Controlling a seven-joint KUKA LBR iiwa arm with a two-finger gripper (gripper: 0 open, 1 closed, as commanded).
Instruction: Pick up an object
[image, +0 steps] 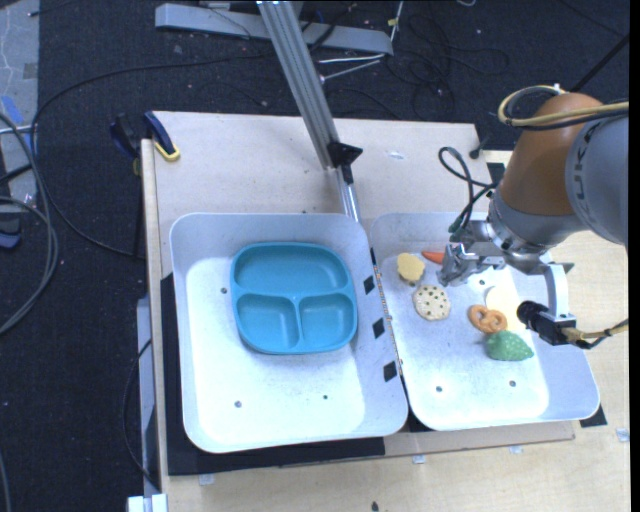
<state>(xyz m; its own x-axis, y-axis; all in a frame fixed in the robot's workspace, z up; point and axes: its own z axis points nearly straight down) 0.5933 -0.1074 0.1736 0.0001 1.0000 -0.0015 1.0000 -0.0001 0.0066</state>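
Observation:
In the right bin (470, 395) lie several small food toys: a yellow lump (410, 267), a speckled cookie (432, 301), a brown pretzel (487, 319), a green leafy piece (510, 346), a pale round piece (500, 298) and an orange carrot-like piece (433, 256). My gripper (457, 268) hangs over the bin's back part, just right of the yellow lump and beside the orange piece. The arm's wrist covers its upper body. Nothing shows between the fingers.
The left bin (210, 400) holds a blue three-compartment plate (295, 297). A metal pole (305, 85) slants from the back down to the bins' shared edge. Black clips (383, 328) sit along the divider. Cables run near the arm at the right.

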